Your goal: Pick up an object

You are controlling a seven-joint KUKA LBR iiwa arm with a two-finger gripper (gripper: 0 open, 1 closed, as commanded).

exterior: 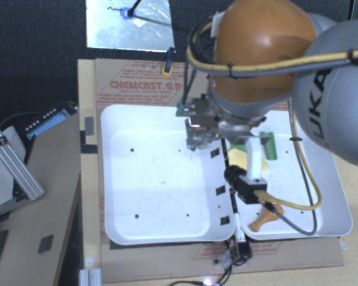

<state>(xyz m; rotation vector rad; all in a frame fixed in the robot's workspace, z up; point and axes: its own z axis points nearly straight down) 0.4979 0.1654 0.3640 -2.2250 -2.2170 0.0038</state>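
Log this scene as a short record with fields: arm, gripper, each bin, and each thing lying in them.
arm: grey KUKA, orange band, reaching in from the right
gripper: over the left bin's right side, close to the divide between the bins
left bin: white, shallow
right bin: white, shallow, holds three things
green piece: far part of right bin, partly hidden by the arm
yellow piece: left of the green piece, partly hidden
brown wooden piece: near edge of right bin
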